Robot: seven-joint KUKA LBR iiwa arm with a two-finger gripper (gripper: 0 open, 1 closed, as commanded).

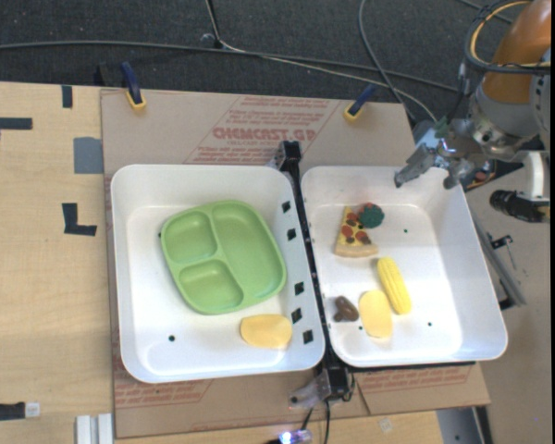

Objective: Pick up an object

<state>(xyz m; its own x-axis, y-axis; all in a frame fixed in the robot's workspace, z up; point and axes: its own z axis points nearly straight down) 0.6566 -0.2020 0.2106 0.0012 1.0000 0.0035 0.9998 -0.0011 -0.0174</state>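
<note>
Nearest, corn [394, 285] is seen lying in the right bin [472, 239], judged light, stiff, slippery, best pinched across its middle by jaws now spread wide, empty, gripper [428, 168] above the bin's far rim.

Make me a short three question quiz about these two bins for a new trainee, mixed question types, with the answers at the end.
1. True or false: the green divided plate lies in the left bin.
2. Multiple choice: what lies nearest the pizza slice in the right bin? A) a dark green piece B) the corn cob C) the small brown piece
3. Fill in: the gripper sits above the right bin's ______ corner, with nothing between its fingers.

Key
1. True.
2. A; the dark green piece touches the slice's top edge.
3. Far right, away from all the food items.
</note>
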